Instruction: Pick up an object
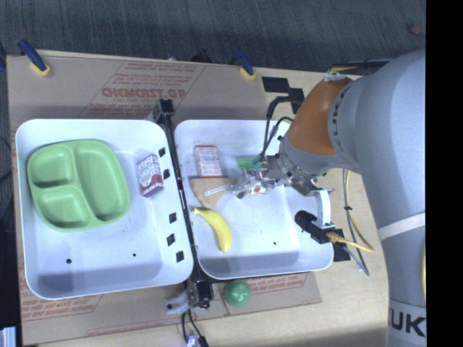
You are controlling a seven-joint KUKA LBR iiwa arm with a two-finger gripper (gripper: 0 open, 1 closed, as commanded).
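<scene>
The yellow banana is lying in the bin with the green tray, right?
No. The camera view shows the banana in the right bin, where the gripper is. The green tray sits in the left bin.

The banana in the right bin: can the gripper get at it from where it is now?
Probably yes. The banana lies uncovered, apart from the other items, below and left of the gripper in the same bin.

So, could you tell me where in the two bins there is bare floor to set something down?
Left bin: bare floor along the near wall, below the green tray and small carton. Right bin: a patch right of the banana. Its middle is crowded around the gripper, red box and banana.
</scene>
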